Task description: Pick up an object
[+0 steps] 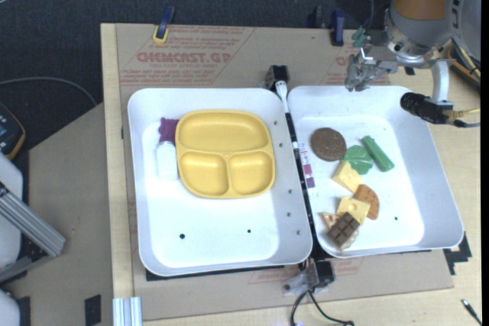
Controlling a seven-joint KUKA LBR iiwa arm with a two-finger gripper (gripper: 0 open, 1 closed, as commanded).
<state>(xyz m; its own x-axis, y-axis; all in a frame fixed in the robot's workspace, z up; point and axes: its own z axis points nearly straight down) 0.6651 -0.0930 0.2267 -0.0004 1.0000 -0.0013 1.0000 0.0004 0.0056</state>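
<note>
Presently the gripper (359, 80) is hovering over the right bin's (435, 164) far rim, carrying nothing (finger state: cannot tell). Candidate objects, including a brown disc (328, 143), are lying below it, untouched.

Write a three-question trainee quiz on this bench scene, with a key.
1. True or false: the yellow tray lies in the right bin.
2. What lies nearest the brown disc? A) white bottle B) green piece C) blue clamp
3. Fill in: the gripper hangs over the right bin's ____ rim.

Key: 1 false; 2 B; 3 far.
</note>
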